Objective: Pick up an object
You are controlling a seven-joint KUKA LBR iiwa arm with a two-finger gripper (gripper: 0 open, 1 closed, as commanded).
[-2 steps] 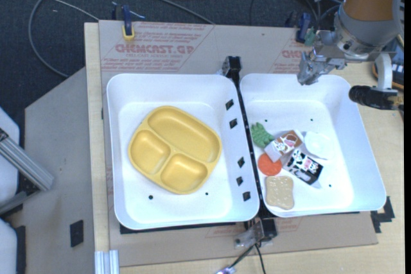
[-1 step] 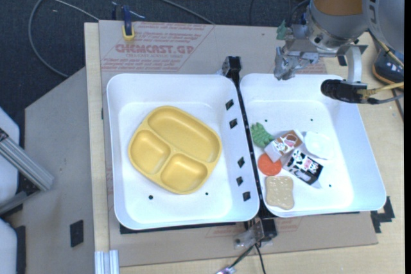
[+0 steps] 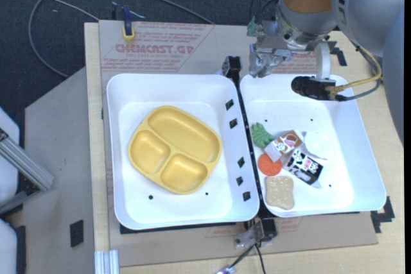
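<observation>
The gripper (image 3: 263,66), its jaw state impossible to tell, hovers at the right bin's (image 3: 359,138) twelve o'clock rim, toys (image 3: 286,160) clustered at seven o'clock awaiting pickup.

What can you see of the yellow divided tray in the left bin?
The yellow plastic divided tray is a rounded, glossy, one-piece dish with three compartments: one long section along its upper right side and two smaller ones along its lower left. All three hold nothing. It lies flat, right side up, turned at an angle, about in the middle of the shallow white left bin, resting on the bin floor. Nothing else touches it.
</observation>
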